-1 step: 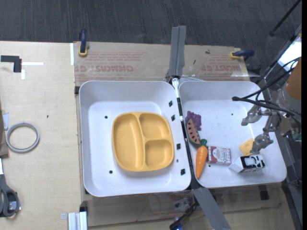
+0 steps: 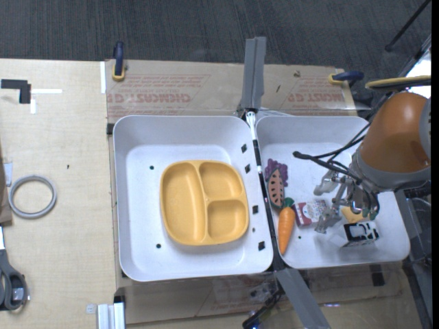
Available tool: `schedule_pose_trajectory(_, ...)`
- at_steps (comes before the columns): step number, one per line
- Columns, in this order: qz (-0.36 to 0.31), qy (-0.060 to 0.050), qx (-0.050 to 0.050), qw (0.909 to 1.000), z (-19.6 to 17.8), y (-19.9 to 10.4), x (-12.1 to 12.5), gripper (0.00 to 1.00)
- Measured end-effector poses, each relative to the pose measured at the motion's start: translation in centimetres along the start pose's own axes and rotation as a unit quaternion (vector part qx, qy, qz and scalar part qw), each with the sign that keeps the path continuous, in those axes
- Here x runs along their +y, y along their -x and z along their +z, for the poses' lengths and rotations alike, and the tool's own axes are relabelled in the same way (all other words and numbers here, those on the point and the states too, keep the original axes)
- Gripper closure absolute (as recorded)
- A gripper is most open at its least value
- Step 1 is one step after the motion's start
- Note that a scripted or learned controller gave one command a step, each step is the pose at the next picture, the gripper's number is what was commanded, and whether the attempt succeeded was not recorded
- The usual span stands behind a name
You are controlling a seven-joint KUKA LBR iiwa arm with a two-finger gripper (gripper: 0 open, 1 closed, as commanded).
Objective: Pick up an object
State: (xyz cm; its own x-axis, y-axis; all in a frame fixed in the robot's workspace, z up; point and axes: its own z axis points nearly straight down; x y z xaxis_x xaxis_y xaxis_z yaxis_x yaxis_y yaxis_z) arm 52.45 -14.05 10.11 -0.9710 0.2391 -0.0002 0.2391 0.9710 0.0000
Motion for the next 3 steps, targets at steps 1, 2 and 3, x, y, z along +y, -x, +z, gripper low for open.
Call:
schedule_pose_trajectory(1, 0.123, 0.000, -0.001, 0.9924, 0.93, 4.12, 4.27, 0.00)
schedule_pose_trajectory(2, 0.122, -0.001, -0.002, 0.9926, -0.01, 4.20, 4.32, 1.00)
schedule_pose_trajectory(3, 0.122, -0.001, -0.002, 0.9926, 0.00, 4.19, 4.32, 0.00)
